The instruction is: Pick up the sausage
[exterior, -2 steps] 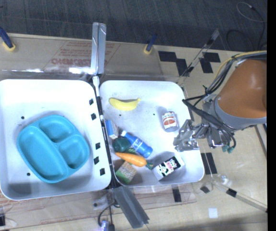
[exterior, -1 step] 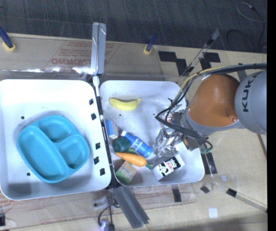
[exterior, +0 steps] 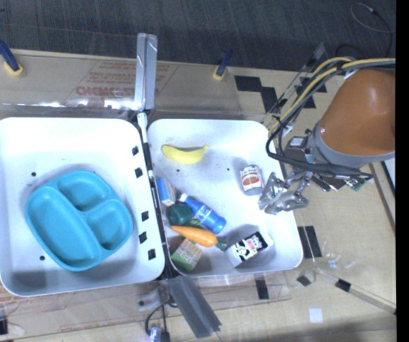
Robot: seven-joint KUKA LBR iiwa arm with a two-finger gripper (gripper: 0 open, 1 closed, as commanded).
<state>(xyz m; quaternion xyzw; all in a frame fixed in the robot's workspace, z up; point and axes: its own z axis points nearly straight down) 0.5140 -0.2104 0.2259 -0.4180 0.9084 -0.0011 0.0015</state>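
One fixed camera looks down at a slant over the tabletop [exterior: 83,77], taking in both white bins [exterior: 5,191].

Both bins [exterior: 19,137] white. Divided plate [exterior: 80,219] light blue. Banana [exterior: 184,153] yellow. Carrot [exterior: 193,236] orange, green tip. Bottle [exterior: 206,215] blue, white label. Small can [exterior: 251,179] red and white. Carton [exterior: 250,247] white with black cow patches. Arm [exterior: 358,116] orange over grey. Desk [exterior: 261,91] tan, black squares. Clamps [exterior: 6,57] blue.

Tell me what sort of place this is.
Probably a robotics lab bench: a grey arm's two-finger gripper over two shallow white bins, toy food like the yellow plastic banana, cardboard clamped down with blue clips.
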